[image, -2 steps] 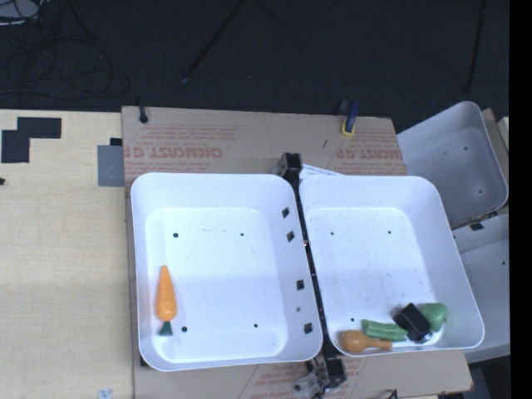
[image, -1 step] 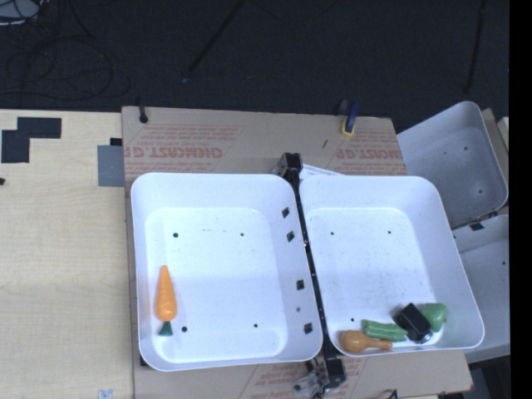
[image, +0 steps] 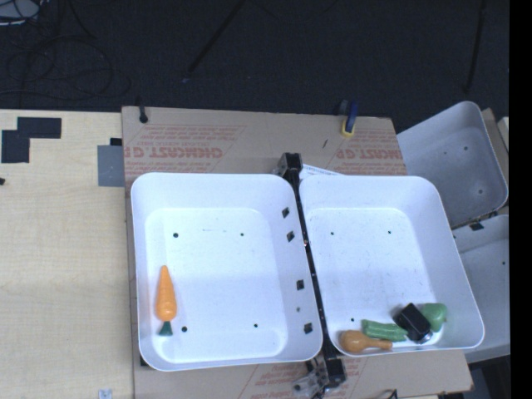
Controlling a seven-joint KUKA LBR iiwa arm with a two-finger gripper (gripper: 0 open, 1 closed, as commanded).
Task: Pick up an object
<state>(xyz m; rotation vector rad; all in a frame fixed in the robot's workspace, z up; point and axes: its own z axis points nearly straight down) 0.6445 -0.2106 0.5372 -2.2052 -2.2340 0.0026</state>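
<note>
Two shallow white bins sit side by side on a sheet of brown cardboard (image: 249, 144) laid over the pale wooden desk (image: 58, 256). The left bin (image: 145, 223) has just one thing in it: a toy carrot (image: 165, 295), orange with a small green top, lying along the left side near the near corner, its tip pointing toward the far edge. The right bin (image: 445, 231) keeps its things crowded together in the near right corner. There, an orange pear-shaped toy (image: 362, 342) lies nearest the bin's front edge, a green pod-like piece (image: 384, 331) lies just beside it and further in, a small black block (image: 413, 322) rests tilted against that, and a rounded green toy (image: 435, 313) sits just to the right of the block, touching it. A black clip strip (image: 301, 256) runs between the two bins where their rims meet. On the far edge of the cardboard a small blue and yellow clamp (image: 350, 119) stands upright. I cannot tell how the claw is set from here, wide or narrow. To the right of the bins a grey metal plate (image: 457, 156) lies at an angle.
</note>
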